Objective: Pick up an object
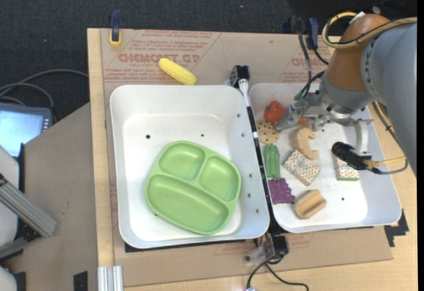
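Toys lie in the right bin (381,213) for picking. The gripper (306,117) hangs just above the croissant (306,142). I cannot tell how its grasping part stands.

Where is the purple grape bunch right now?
The purple grape bunch lies in the right bin, near its left wall toward the front. It sits just below the green pickle and left of the tan bread roll.

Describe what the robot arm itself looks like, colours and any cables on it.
The arm is bulky, rounded and grey, with a glossy orange band above the wrist. A yellow cable loops beside the orange band. The gripper is metallic grey and dark.
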### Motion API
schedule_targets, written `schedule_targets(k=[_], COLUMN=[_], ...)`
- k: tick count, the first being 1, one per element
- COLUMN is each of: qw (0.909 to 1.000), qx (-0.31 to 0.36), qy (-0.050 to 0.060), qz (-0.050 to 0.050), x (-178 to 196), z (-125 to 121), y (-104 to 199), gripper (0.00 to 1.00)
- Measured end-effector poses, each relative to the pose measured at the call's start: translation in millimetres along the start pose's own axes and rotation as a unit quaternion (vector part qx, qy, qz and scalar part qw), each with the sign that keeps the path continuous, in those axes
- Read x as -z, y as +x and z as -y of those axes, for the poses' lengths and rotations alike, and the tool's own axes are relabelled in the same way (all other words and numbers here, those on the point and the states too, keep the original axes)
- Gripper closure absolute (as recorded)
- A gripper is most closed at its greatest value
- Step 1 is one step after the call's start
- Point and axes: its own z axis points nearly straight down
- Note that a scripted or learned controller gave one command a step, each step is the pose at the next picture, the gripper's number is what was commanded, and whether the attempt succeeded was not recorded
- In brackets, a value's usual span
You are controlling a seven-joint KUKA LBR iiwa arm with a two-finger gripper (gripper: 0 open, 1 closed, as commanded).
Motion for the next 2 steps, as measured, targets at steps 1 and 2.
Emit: schedule_targets(k=[1,2], qw=[0.9996,0.9998], qx=[0.001,-0.004], qy=[0.028,0.021], qz=[0.001,-0.004], x=[-5.9,-6.2], z=[-33.0,-34.2], y=[21.8,-6.5], gripper=[0.0,0.0])
